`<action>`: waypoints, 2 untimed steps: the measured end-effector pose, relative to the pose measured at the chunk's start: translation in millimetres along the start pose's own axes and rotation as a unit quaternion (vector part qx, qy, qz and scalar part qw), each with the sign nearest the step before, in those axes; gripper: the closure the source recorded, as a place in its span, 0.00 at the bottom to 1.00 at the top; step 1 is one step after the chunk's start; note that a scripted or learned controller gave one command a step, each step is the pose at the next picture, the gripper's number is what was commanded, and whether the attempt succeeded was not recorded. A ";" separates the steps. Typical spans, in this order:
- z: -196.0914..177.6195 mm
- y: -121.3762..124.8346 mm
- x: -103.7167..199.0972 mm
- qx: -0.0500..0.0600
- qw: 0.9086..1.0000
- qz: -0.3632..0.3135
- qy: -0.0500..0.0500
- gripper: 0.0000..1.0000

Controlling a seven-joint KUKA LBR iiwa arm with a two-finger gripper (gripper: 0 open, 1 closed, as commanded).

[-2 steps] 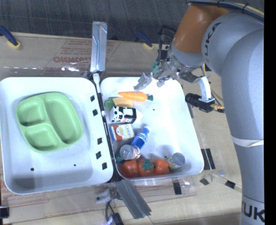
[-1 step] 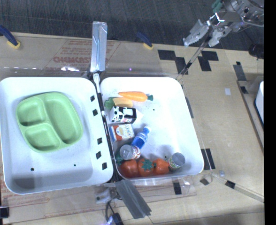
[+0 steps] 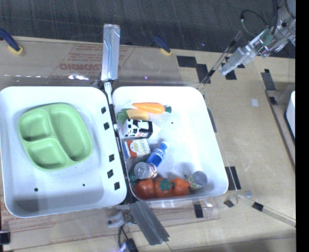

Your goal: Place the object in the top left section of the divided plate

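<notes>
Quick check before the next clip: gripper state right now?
Gripper: cannot be told; it sits up beyond the right bin, with nothing visibly held.

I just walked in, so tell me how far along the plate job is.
Nothing looks done yet: the green plate in the left bin has nothing in its top left section. Nothing is in hand; the gripper is up beyond the right bin's far corner. Everything is left: picking one item, such as the carrot or the can, and placing it.
</notes>
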State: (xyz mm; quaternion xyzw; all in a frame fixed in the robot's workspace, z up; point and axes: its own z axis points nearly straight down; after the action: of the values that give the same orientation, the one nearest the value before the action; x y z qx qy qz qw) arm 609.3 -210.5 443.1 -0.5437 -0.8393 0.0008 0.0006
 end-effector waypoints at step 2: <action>0.2 43.3 -19.4 -0.001 0.971 0.239 -0.001 0.00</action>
State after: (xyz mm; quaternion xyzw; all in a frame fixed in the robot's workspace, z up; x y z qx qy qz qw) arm 656.8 -210.5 442.9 -0.7288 -0.6847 0.0003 -0.0013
